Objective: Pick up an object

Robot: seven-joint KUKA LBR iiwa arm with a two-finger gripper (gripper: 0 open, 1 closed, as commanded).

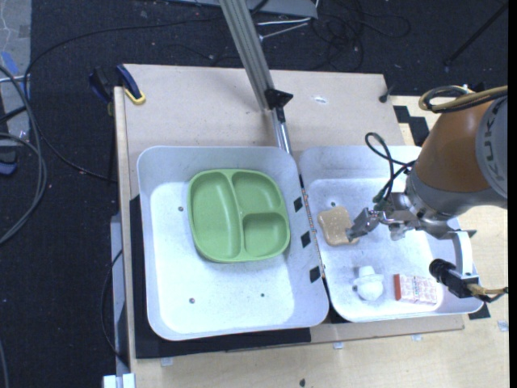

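Centrally in the right bin [323, 164], a flat tan piece [333, 225] with a rough outline is seen. The gripper [358, 225] is poised at its right edge; whether anything is gripped cannot be told.

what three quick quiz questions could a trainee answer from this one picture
1. True or false: the green divided plate lies in the right bin.
2. Which thing lies nearest the gripper? A) tan piece B) white object C) red and white packet
3. How many loose things lie in the right bin?

Key
1. False: it lies in the left bin.
2. A: the gripper is right beside the tan piece.
3. Three: tan piece, white object, packet.
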